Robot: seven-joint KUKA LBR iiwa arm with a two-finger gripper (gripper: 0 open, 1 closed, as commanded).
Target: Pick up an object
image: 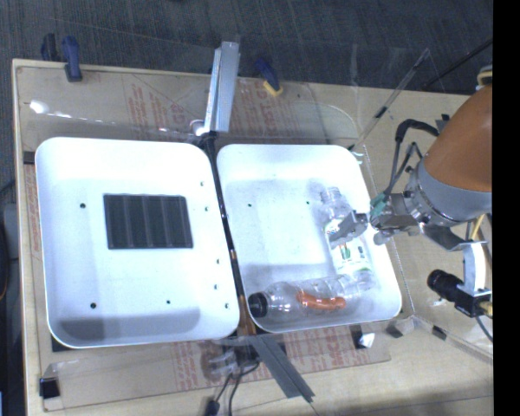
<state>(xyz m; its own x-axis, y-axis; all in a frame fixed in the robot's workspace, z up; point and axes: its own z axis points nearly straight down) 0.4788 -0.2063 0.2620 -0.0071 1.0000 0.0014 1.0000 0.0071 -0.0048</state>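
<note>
The arm [459,159], grey with an orange band, enters from the right edge of the frame and reaches toward the right-hand white bin [269,176]. Its gripper [360,222] sits at the right side of that bin, just above the upper part of a clear plastic bottle [345,237]. Whether the gripper is wide, narrow or closed on anything cannot be told; the metal parts blur into the transparent plastic beneath them.

Two clear bottles lie in the right bin. The first, with a green-and-white label, runs roughly from top to bottom along the bin's right wall, in the right centre of the frame. The second bottle [299,300] lies on its side along the bin's lower wall, its dark cap pointing left toward the bin's lower left corner, with something orange visible inside or against it. The two bottles meet near the bin's lower right corner.

The left bin [69,258] holds a dark ribbed rectangular panel [147,221], lying flat in its upper middle part.

Both bins rest side by side on a brownish surface [104,102], with blue clamps [70,58] along its upper edge.
</note>
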